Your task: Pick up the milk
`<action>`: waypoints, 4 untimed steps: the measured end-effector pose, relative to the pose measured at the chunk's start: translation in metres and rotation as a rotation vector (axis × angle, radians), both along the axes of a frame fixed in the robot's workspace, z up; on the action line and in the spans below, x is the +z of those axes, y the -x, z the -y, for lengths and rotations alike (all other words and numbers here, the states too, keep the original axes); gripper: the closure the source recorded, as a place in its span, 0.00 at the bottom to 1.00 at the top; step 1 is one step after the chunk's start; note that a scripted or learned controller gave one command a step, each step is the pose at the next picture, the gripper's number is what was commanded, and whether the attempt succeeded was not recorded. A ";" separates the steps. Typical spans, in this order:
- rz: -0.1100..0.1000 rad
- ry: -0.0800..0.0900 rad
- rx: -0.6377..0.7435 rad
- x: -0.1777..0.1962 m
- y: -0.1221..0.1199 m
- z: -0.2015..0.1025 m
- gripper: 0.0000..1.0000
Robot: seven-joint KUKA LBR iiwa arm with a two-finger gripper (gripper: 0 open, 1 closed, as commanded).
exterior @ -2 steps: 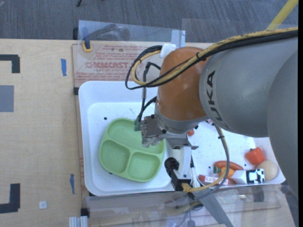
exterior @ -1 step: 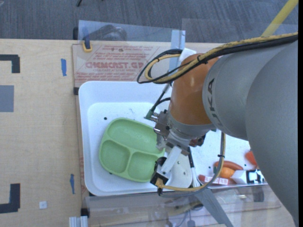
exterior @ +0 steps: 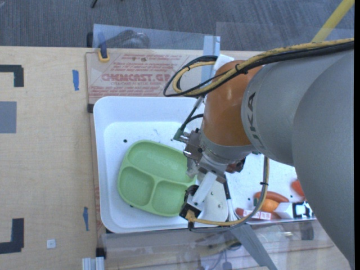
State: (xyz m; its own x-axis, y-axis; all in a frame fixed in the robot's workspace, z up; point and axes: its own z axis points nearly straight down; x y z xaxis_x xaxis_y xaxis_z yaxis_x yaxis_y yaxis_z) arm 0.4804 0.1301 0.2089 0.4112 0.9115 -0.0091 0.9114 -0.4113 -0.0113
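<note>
A white carton with black print, apparently the milk (exterior: 302,210), lies at the front of the right bin, half hidden under the arm. The gripper (exterior: 209,172) hangs below the orange wrist band over the divide between the two bins, at the right edge of a green divided plate (exterior: 149,176). It is well to the left of the carton. The wrist covers the gripper from above.
The green plate lies tilted in the left bin (exterior: 107,151) and takes up most of its floor. An orange carrot-like piece (exterior: 271,199) and a small red-and-white packet (exterior: 251,213) lie in the right bin beside the carton. The grey arm covers most of the right bin.
</note>
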 end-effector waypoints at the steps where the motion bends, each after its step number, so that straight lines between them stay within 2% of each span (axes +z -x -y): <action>1: -0.005 0.002 -0.001 0.006 -0.001 0.000 1.00; 2: 0.010 0.001 -0.138 0.044 0.000 0.022 1.00; 3: 0.005 0.003 -0.478 0.006 0.001 0.062 1.00; 4: -0.001 0.007 -0.473 0.012 0.000 0.062 1.00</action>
